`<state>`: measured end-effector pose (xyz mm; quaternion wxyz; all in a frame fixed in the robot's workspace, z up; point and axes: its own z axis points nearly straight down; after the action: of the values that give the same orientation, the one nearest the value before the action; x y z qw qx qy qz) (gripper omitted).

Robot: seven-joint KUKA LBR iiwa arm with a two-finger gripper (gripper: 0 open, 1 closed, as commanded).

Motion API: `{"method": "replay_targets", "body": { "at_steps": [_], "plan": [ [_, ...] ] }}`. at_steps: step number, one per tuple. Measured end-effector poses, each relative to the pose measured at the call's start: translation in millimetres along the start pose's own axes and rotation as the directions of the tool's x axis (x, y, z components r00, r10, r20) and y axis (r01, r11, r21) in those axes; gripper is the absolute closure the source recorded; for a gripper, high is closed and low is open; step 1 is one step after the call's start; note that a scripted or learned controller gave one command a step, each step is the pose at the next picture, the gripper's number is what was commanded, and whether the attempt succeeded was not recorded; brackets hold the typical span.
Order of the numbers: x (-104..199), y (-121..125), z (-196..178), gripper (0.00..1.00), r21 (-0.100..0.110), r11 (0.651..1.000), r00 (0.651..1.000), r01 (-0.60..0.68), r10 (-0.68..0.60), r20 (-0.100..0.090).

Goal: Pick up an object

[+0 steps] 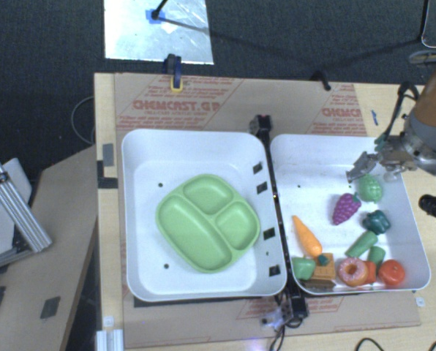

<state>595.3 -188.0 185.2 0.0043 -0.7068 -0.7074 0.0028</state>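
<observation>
My gripper (369,168) hangs low over the right bin (306,159), near its far right side. A light green round toy (370,189) lies right under it, touching or nearly touching the tip. Just left of that toy lies a purple bunch of grapes (345,208). A dark teal toy (377,221) and a green pepper-like piece (361,243) sit below it. An orange carrot (306,235) lies toward the bin's left. Along the front edge are a pink donut (350,270) and a red tomato (392,271).
The left bin (152,159) holds a light green divided plate (207,222). A green piece (303,268) and a brown-orange piece (323,270) crowd the right bin's front left corner. A black clip ridge (265,189) separates the bins.
</observation>
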Motion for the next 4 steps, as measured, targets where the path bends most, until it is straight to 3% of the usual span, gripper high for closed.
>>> {"method": "replay_targets", "body": {
  "at_steps": [1,3,4],
  "plan": [
    [0,3,-6,0.00,-0.011,1.000,1.000,0.003,-0.003,0.003],
    [4,-10,89,0.00,-0.008,1.000,1.000,0.003,-0.003,-0.005],
    [6,-8,100,0.00,-0.011,1.000,1.000,0.005,-0.005,-0.002]
  ]
}}
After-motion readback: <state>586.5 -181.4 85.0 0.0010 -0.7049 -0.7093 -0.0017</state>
